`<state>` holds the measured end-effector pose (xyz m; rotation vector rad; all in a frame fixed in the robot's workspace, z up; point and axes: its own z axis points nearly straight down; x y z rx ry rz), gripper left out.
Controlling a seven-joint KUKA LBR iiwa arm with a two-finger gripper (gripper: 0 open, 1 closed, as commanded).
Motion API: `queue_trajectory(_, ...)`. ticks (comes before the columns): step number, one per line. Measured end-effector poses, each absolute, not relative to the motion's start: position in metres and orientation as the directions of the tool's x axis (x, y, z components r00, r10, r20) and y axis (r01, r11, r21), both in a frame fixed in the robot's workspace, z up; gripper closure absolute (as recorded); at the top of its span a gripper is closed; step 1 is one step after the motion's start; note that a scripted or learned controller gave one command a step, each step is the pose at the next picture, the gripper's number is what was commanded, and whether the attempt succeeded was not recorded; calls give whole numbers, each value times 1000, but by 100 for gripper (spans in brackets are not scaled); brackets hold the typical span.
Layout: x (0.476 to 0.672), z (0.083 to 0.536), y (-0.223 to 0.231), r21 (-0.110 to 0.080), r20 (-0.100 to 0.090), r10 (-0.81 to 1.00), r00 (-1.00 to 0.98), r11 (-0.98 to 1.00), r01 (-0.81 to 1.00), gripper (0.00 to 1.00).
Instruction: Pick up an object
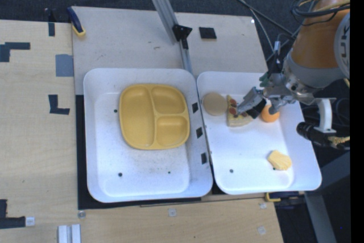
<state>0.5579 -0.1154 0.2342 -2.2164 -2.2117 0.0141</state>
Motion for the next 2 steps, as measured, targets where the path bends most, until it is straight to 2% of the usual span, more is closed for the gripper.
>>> queue_trajectory(1,560,241,-115,-2,0,1000,-1,1,1000,0)
queue_trajectory(2,555,178,-109,-8,1,1000,-1,1,1000,0)
